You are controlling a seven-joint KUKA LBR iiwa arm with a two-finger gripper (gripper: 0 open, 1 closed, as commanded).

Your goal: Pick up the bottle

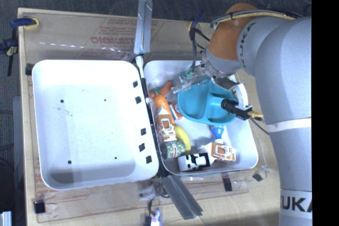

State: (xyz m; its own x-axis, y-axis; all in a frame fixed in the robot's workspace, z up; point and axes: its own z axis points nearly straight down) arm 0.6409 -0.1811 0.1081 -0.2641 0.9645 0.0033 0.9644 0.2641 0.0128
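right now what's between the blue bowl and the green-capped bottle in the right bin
In the camera view a yellow banana lies between the blue bowl and the bottle, against the bottle's lower end near its green cap.

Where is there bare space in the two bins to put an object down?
The left bin has a bare floor between all four walls. The right bin is crowded: a blue bowl, bottle, banana and cartons cover its floor, with the arm above. One small white patch lies between banana and cartons.
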